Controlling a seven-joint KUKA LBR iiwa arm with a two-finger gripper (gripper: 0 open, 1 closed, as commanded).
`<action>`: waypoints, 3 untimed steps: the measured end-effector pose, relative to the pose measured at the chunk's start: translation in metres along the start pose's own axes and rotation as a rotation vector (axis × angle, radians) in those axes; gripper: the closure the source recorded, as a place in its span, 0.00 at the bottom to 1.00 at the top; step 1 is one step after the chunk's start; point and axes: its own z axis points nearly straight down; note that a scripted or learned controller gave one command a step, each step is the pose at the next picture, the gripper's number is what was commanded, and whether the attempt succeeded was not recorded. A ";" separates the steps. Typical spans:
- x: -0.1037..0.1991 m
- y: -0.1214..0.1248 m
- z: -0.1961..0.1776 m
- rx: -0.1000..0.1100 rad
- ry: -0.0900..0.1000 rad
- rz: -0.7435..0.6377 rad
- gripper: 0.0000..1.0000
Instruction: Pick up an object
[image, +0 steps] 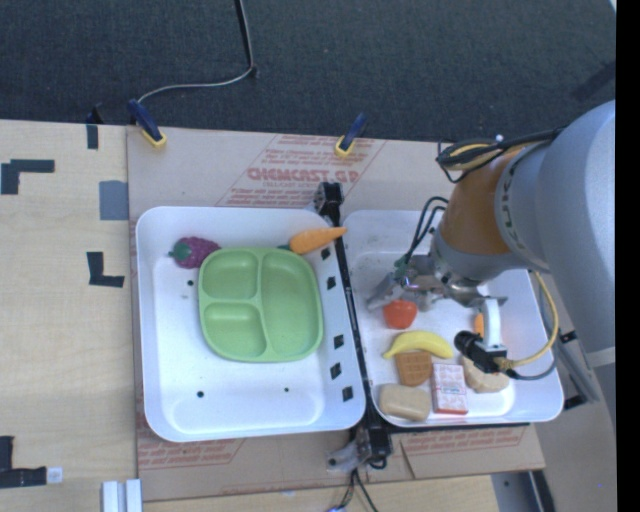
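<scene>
Grey arm (590, 190) cut off at right edge. Right white bin (375, 235) partly hidden under orange-banded wrist. Jaw state indistinct.

Divided tray (262, 305) lies in the left bin (160, 400); banana (420, 344) in the right bin (540, 400)

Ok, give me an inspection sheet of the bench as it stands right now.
Surface: cardboard-covered bench, two white bins; left bin, right bin.
Job's things: red tomato, banana, brown biscuit, bread, red-and-white box in the right bin.
Clutter: green divided plate and purple grapes in the left bin; carrot across the divider.
Gripper: gripper low over the right bin, just above the tomato.
Cables: black cable behind the bench; yellow and black wires on the arm.
Surroundings: yellow clamps, dark floor.
</scene>
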 end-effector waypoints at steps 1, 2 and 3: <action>-0.001 0.001 -0.010 -0.002 -0.002 0.000 1.00; -0.001 0.000 -0.010 -0.001 -0.002 0.000 0.00; 0.002 -0.029 0.000 0.000 -0.001 0.000 0.00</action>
